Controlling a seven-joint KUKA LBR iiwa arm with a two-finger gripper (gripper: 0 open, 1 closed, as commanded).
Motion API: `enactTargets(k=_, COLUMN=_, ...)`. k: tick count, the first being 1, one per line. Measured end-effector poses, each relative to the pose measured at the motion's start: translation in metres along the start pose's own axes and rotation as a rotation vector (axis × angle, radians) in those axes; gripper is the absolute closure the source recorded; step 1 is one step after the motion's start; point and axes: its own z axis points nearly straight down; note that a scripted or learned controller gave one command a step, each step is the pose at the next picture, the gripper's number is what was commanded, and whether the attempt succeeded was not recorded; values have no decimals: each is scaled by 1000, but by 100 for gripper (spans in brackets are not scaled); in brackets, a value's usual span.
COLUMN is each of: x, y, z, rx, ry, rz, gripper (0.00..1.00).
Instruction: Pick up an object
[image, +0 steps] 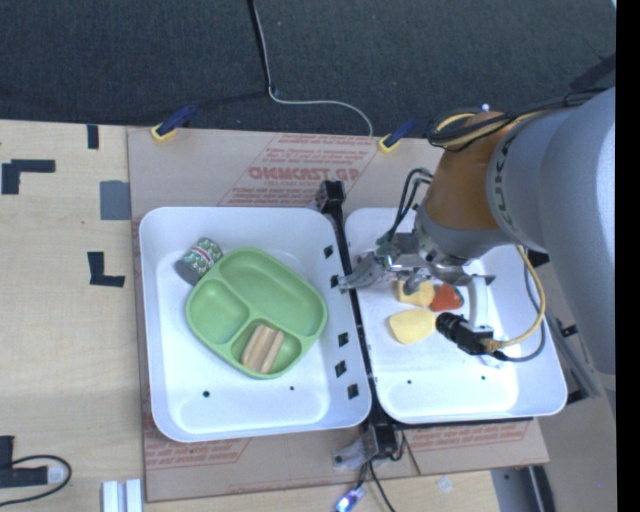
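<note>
My gripper (428, 283) hangs low over the right bin (520, 390), near its upper left part, under the grey arm with the orange band (465, 190). Directly beneath it lie a small yellow piece (412, 293) and a red-orange piece (447, 298), both partly covered by the gripper. A larger pale yellow lump (408, 326) rests just in front of them on the bin floor. I see nothing lifted off the floor.
The left bin (170, 400) holds a green divided plate (290, 290) with a tan bun-like item (262, 347) in one compartment. A small grey-green can (199, 259) lies at the plate's upper left. A black divider (345, 300) runs between the bins.
</note>
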Motion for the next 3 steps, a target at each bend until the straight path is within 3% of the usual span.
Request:
enactTargets(k=1, x=5, y=1, z=-7, rx=3, ry=8, rz=-4, gripper=100)
enactTargets(k=2, x=58, y=-25, z=-229, rx=-9, ry=-28, rz=11, gripper=100)
enactTargets(k=3, x=63, y=-42, z=-118, rx=18, ry=-29, rz=18, gripper=100)
